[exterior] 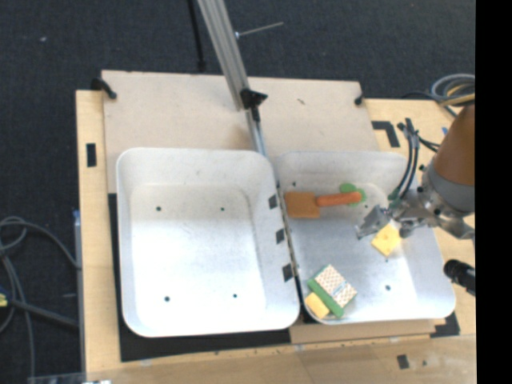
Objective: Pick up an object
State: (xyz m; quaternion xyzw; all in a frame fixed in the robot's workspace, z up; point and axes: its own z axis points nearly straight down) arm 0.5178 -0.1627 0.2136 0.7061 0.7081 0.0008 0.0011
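The yellow block [386,241] lay in the right bin [424,290], toward its right side, sitting just under the gripper [390,222]. It looked like a small chunky piece turned cornerwise to the bin walls, with no clear long axis, one corner pointing near and left; its exact shape was too small to tell. Whether the gripper was spread or closed could not be told, and nothing showed the block between its fingers, so no hold could be claimed.

The likely trouble, as a judgement: because the block sat diagonal, the fingers might meet its corners instead of flat faces, and it could twist or squirt out toward the right wall. A close that landed too high would slide off its top.

Farther left in the same bin an orange brush [318,202] lay with its long axis running left to right, block end left, green tip [350,190] right. At the near edge a checkered packet [335,286] rested against a yellow and green sponge [321,306]. Both were well apart from the block. The left bin [128,214] stood beside the right one.
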